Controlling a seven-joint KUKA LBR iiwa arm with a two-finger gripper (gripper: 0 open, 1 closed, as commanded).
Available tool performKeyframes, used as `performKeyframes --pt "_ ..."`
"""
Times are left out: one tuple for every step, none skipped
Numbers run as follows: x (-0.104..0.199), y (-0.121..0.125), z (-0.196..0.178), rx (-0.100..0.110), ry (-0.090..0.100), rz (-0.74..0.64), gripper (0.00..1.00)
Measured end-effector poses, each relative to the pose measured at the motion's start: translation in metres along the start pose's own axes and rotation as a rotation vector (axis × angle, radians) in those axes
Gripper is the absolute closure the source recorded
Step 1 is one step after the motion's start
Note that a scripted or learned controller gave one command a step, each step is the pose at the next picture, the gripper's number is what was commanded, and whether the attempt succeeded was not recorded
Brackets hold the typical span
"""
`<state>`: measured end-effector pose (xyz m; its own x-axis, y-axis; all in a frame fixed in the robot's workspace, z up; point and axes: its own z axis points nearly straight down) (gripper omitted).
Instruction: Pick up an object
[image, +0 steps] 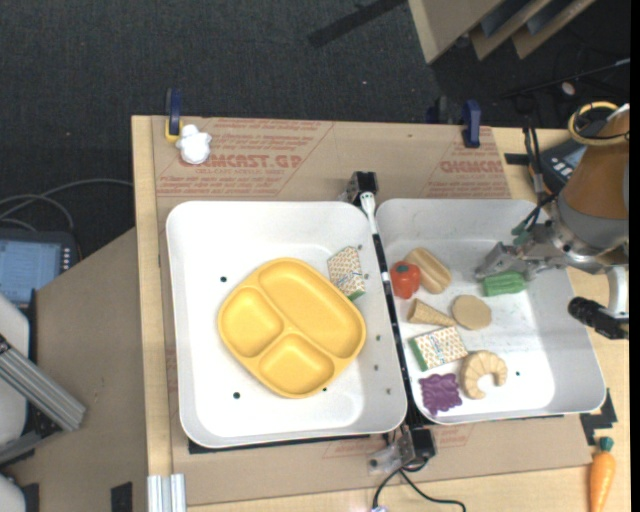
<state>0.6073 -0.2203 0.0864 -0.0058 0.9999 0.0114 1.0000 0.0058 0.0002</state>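
A flat green block lies in the right-hand bin, right of frame centre. The pincer hangs just above it, metal fingers spread, not pinching it. Toy foods lie nearby: a red tomato, a croissant, purple grapes.

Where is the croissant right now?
The croissant lies in the right bin, near its front edge, beside the purple grapes and below the round cookie.

Green block (flat, tilted) in right bin, far side
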Motion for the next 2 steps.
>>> performKeyframes --pt "0.026 0.037 0.001 -0.006 -0.012 0.001 0.00" --pt "0.080 -0.044 0.003 0.007 -0.007 0.004 0.00"
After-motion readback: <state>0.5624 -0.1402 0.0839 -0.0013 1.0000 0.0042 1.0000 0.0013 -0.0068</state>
